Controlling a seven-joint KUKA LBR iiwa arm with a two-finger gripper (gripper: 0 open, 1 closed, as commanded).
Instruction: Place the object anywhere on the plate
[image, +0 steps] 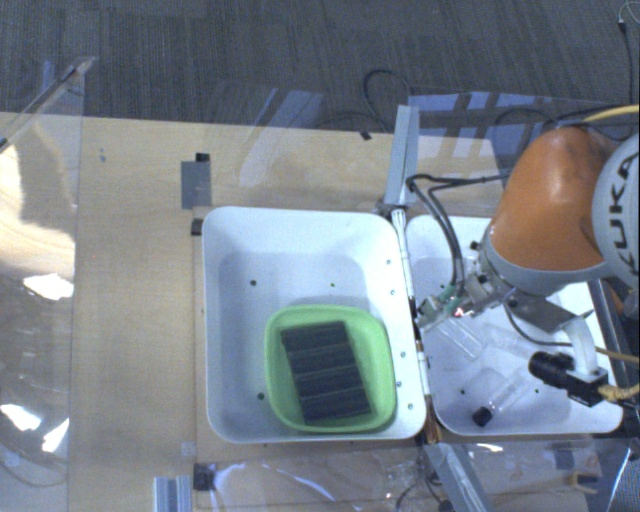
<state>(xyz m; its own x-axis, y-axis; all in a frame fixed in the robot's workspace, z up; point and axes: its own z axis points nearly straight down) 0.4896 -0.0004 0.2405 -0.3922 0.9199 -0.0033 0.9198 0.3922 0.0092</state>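
Two shallow white bins stood side by side on the wooden desk, the left bin and the right bin meeting along a shared edge near the middle of the view. A green plate with rounded corners lay flat in the near half of the left bin, close to its near wall. A dark grey ridged block, the object of the task, lay wholly on the plate, its long side running from far-left to near-right and its edges inside the plate's rim. The far half of the left bin showed bare white floor.

The arm, with its orange band, reached in from the right and hung over the far part of the right bin. Below the band the gripper sat just beside the wall shared by the bins, on the right bin's side, well apart from the block. Whether its grasp was open or closed could not be told, and nothing could be made out in it. Black cables looped from the arm toward a grey upright post at the far end of the shared wall. A small black piece lay on the floor of the right bin near its near wall.
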